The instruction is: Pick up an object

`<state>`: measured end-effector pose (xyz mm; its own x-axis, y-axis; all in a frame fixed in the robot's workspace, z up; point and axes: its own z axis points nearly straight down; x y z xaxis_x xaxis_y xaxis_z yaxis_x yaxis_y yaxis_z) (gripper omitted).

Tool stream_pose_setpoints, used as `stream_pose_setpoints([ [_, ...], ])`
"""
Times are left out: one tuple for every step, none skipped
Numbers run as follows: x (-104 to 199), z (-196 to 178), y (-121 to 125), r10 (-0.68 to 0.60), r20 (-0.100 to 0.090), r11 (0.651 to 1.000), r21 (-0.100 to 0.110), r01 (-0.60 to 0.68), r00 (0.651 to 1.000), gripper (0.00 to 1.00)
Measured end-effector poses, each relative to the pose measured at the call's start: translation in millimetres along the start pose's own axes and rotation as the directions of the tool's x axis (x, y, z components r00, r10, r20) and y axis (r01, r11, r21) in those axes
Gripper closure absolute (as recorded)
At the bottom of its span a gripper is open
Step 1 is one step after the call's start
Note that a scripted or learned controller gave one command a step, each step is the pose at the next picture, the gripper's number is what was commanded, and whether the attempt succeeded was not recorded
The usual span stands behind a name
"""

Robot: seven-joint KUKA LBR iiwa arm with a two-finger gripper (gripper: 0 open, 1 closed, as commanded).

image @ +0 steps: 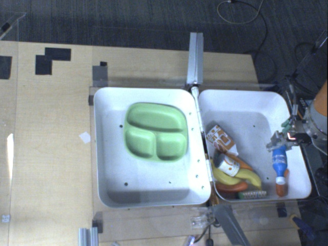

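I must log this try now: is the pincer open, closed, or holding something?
Pincer: at the right edge of the right bin, just above the blue bottle; open or closed cannot be told, and no object is seen held.

Green tray (156,131), blue bottle (279,164), yellow banana (238,177)

the arm (316,118) reaches in from the right side, and its gripper (285,136) hangs low at the right.
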<state>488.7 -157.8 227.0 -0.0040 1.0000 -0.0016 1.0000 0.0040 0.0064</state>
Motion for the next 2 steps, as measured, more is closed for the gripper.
stream_pose_setpoints([
  [-37.0, 9.4, -0.5, -0.067, 0.001, 0.998, 0.001, 0.067, 0.998, 1.0],
  [9.5, 17.2, 42.3, 0.133, 0.0, 0.991, 0.003, -0.133, 0.991, 1.0],
])
